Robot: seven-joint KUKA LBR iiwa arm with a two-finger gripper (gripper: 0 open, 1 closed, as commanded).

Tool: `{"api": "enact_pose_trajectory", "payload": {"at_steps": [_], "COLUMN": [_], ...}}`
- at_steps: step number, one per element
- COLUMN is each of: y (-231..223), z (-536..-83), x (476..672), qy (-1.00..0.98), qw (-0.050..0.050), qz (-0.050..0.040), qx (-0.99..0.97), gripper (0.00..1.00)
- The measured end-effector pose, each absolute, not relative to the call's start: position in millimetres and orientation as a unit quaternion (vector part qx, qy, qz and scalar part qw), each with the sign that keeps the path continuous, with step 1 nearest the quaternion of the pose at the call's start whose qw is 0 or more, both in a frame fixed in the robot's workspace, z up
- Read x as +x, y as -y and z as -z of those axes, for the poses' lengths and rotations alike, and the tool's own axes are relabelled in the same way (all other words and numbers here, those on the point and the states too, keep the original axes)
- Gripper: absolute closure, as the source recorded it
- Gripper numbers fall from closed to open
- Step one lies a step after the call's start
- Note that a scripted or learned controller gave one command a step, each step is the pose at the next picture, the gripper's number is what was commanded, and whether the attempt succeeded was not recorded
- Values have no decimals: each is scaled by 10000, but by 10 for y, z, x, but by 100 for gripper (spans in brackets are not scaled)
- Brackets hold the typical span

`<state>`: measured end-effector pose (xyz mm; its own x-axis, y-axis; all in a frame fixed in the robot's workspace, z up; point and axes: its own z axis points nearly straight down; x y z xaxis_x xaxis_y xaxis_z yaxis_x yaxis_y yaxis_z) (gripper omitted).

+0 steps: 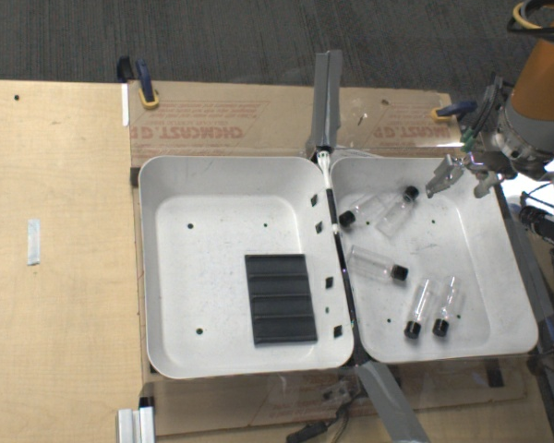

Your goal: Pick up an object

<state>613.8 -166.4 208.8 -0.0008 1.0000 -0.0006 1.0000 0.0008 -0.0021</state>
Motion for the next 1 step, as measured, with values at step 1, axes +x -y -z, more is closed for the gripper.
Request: {"api": "enact_pose_trajectory", "payload": {"at_steps": [1], "y": [1495], "z": [-1070], "x": [6515], "qy": [7298], "qw": [5], "qz": [-9], "qx": [-6837], "gripper": [0]}}
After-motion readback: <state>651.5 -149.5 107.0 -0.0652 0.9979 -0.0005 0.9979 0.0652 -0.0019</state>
